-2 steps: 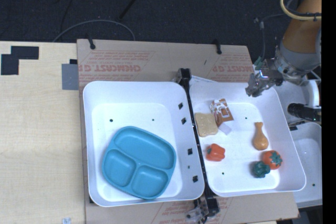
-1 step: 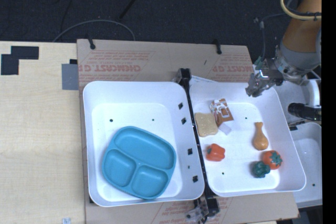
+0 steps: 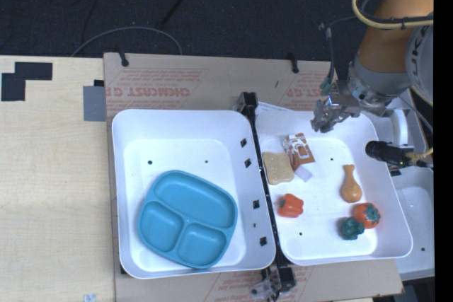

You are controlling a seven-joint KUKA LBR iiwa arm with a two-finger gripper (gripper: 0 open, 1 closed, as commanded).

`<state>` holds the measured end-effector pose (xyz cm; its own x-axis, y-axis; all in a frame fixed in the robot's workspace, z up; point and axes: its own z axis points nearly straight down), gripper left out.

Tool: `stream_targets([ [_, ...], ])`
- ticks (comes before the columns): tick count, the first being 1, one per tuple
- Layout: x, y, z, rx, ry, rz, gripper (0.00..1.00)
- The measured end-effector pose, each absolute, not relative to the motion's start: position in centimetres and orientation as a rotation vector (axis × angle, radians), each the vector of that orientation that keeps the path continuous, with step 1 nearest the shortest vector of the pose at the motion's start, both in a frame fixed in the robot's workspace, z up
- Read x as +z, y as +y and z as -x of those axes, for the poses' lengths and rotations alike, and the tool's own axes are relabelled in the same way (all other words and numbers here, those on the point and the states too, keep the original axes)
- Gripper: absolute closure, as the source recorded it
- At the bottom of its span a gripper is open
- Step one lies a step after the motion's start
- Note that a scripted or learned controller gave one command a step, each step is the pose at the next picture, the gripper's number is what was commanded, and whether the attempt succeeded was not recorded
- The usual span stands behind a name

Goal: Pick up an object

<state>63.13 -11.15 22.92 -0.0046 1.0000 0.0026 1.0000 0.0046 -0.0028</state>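
The teal toy (image 3: pixel 350 228) lies low in the right bin (image 3: pixel 393 251); the snack packet (image 3: pixel 299 149) sits at seven o'clock from the gripper (image 3: pixel 324 118), whose state I cannot tell.

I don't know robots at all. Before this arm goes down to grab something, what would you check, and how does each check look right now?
1. Things to pick lie in the right white bin: ok. An orange pear-shaped gourd toy, a red tomato-like toy, a tan bread-slice toy and a small brown-and-white packet are there.
2. Gripper carries nothing already: cannot tell.
3. Gripper is above a target: not ok; it hovers over the bin's far rim, apart from the toys.
4. Target stands free of neighbours: ok for the gourd toy; not ok for the bread slice, which touches the packet.
5. Blue divided plastic plate is out of the way: ok, it lies in the left white bin.
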Motion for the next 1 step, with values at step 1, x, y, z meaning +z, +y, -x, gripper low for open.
stream_targets([
  [1,23.85,-6.35,-61.27,0.002,-2.223,2.214,1.00],
])
